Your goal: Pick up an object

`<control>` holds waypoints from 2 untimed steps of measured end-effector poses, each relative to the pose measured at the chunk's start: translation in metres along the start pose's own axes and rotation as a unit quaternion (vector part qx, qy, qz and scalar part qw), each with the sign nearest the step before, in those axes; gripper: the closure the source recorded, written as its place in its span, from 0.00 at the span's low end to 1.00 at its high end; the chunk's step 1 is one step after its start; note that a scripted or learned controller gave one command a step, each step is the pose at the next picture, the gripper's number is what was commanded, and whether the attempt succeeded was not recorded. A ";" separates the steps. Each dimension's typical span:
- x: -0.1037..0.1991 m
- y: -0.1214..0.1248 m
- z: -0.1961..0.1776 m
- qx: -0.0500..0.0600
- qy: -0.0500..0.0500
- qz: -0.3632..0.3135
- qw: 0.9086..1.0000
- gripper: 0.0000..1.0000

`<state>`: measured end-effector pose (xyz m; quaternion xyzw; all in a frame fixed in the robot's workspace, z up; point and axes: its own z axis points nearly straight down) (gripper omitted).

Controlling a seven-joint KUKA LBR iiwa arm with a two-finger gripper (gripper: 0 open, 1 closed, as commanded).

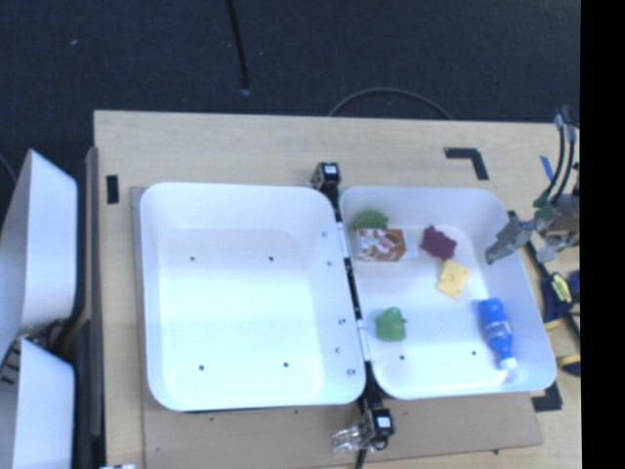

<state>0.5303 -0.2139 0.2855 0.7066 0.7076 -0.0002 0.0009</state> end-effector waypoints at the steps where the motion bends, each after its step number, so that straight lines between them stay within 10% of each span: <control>1: 0.047 0.002 0.163 0.007 0.003 -0.002 1.000 0.00; 2: 0.073 0.055 0.186 -0.001 0.001 -0.002 1.000 0.00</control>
